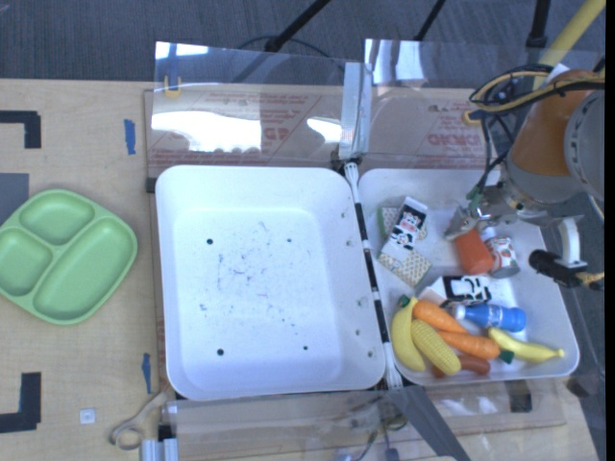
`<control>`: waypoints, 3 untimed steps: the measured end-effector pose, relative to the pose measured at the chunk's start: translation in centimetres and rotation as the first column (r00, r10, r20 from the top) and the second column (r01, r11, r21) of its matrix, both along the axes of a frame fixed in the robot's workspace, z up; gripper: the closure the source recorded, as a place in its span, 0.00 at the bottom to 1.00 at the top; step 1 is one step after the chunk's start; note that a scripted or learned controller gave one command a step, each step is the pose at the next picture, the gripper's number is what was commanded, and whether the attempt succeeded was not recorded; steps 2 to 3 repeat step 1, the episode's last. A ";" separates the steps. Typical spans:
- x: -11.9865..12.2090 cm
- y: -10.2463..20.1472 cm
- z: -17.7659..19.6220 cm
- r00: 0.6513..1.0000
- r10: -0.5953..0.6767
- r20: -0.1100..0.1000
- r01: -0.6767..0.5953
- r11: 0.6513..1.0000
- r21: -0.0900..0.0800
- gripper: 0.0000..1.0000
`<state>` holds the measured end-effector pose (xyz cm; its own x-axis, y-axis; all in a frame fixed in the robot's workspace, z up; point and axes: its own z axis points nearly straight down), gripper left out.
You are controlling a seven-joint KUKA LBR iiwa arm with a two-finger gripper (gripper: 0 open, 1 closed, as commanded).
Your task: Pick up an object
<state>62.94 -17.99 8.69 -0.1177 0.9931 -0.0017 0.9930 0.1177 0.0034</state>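
Note:
My gripper point(470, 222) hangs low over the back of the right bin point(562, 301), at the end of the grey arm with its orange band point(546, 142). Just below and touching or nearly touching it lies an orange-red object point(473, 254), with a small red-and-white can point(501, 254) beside it. The arm hides how the gripper meets the orange-red object. Left of the gripper stand a cow-patterned carton point(411, 222) and a checkered packet point(405, 266).
The front of the right bin holds a black-and-white item point(467, 287), a blue bottle point(491, 316), a carrot point(442, 317), corn point(432, 347) and a banana point(526, 346). The left bin point(255, 286) lies alongside. A green divided plate point(62, 254) rests on the bench at far left.

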 end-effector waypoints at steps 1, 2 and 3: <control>-2.0 9.2 13.5 0.983 -0.185 -0.006 0.185 0.983 0.001 1.00; -2.0 9.2 13.5 0.983 -0.185 -0.006 0.185 0.983 0.001 1.00; -2.0 9.2 13.5 0.983 -0.185 -0.006 0.185 0.983 0.001 1.00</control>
